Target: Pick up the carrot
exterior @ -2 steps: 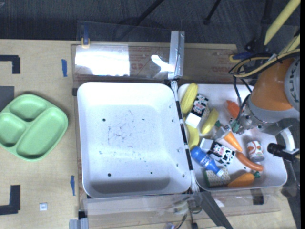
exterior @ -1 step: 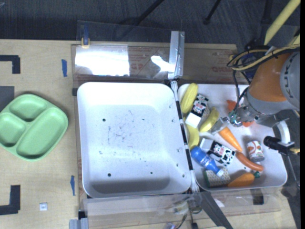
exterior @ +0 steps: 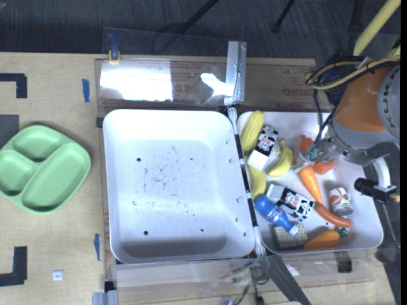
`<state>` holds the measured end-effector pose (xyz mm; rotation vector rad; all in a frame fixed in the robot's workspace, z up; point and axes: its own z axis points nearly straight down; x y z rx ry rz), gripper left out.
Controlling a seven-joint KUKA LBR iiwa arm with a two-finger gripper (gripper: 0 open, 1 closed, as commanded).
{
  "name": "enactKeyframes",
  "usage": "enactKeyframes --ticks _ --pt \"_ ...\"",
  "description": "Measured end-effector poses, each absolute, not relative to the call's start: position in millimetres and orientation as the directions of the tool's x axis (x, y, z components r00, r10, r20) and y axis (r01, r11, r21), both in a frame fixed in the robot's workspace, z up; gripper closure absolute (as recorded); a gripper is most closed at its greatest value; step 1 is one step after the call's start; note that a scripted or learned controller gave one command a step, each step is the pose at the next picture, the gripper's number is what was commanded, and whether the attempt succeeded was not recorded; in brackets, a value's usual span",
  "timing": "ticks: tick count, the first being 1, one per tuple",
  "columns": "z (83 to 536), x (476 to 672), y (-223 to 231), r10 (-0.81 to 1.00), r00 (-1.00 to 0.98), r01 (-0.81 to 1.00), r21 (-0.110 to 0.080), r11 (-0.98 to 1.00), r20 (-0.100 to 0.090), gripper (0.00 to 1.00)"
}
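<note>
Several orange carrots lie in the right bin (exterior: 372,237). One carrot (exterior: 310,184) lies at a slant in the middle of the bin. A second carrot (exterior: 324,238) with a green end rests by the front wall, and a long thin orange one (exterior: 332,216) lies between them. My gripper (exterior: 317,152) hangs over the bin's upper middle, just above and behind the slanted carrot. A small red-orange thing (exterior: 323,166) lies right under the gripper, and I cannot make out whether they touch. The grey arm with its orange band (exterior: 359,107) comes in from the right.
The right bin also holds yellow bananas (exterior: 254,129) (exterior: 282,162), a blue bottle (exterior: 273,211), two black-and-white cartons (exterior: 268,140) (exterior: 297,202) and a small can (exterior: 341,200). The left bin (exterior: 172,183) adjoins it. A green divided plate (exterior: 41,168) sits at far left.
</note>
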<state>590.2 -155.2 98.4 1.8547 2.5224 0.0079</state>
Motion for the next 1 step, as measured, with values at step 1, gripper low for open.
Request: enactKeyframes --ticks 1 --pt "181.5 580.4 -107.8 0.920 -0.392 0.920 0.003 0.392 -0.002 1.00"
